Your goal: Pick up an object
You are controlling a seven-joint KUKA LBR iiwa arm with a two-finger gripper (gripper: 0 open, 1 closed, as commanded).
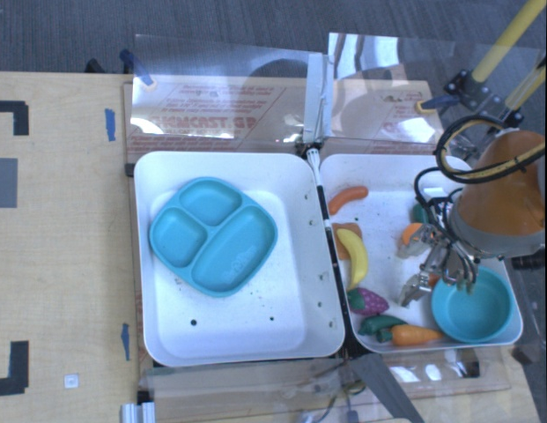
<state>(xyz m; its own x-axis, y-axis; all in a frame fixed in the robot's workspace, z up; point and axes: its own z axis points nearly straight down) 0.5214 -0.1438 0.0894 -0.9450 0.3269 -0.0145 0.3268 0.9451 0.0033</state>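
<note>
Seen from above at a slant, the left bin (167, 324) is holding a blue divided plate (213, 234), which is lying toward the bin's upper left and leaving a broad stretch of bare white floor along the lower and right sides. The right bin (379, 170) is sitting just beside it, their rims meeting at a central divider.

Along the right bin's left side, an orange sausage-shaped toy (347, 198) is lying near the top, a yellow banana (353, 254) is resting below it close to the divider, and a purple grape cluster (370, 301) is sitting lower still. A carrot (410, 333) with a green top is lying against the bottom rim. A blue bowl (471, 308) is occupying the lower right corner, its edge close to the bin wall.

The arm is reaching in from the right, and the gripper (425, 280) is hanging over the open white floor between the banana and the bowl, its metal fingers (415, 290) spread slightly with nothing visible between them. A small orange object (411, 233) is lying just above the gripper.
</note>
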